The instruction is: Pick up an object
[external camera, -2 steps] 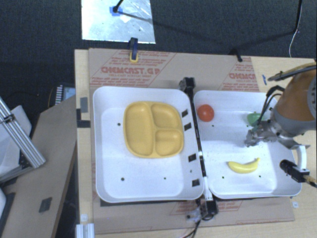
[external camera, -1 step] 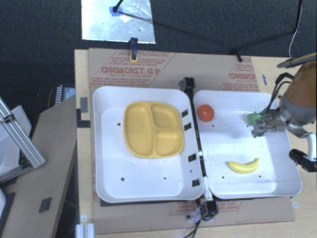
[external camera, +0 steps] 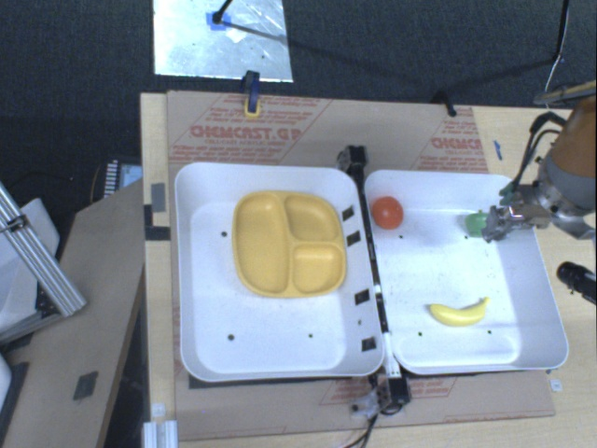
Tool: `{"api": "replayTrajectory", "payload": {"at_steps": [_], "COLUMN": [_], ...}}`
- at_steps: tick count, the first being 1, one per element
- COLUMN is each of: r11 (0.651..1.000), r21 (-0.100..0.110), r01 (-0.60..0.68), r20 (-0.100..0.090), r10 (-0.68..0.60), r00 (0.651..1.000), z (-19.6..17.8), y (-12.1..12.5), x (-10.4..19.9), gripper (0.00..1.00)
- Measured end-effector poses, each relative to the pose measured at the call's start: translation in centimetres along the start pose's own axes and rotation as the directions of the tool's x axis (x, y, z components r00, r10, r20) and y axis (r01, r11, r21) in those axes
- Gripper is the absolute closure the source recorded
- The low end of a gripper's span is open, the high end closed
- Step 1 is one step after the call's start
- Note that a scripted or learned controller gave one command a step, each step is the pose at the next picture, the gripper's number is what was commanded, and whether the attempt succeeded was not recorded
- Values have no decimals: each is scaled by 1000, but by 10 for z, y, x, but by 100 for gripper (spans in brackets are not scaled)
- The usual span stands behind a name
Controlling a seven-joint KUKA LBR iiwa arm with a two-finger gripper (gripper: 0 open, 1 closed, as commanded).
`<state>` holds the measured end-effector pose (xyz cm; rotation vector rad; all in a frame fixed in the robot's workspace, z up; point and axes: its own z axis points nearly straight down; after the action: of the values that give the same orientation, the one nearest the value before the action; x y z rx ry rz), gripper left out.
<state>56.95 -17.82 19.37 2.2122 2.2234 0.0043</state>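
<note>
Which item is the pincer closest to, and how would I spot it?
Start at the right bin, then go to its far right edge, where the pincer comes in. Beside its tip sits a small green thing, partly hidden. It is the one green item; its neighbours are a tomato and a banana.

arm: grey, reaching in from the right edge of the camera view, its wrist low at mid height
orange band: visible at the upper right, above the wrist
end effector [external camera: 496, 222]: pointing left and downward, at the tip of the wrist
cabling: thin lines looping above the wrist
</note>
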Motion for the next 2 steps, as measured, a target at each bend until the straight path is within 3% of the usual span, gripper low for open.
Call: {"api": "replayTrajectory", "payload": {"at_steps": [1, 2], "r11": [1000, 1000], "r21": [-2, 2], "r01": [1, 5], "r20": [1, -3], "r10": [-1, -5], "r00": [1000, 1000], "z": [-60, -65], "y": [11, 24], "x": [-1, 57], "gripper": [100, 100]}}
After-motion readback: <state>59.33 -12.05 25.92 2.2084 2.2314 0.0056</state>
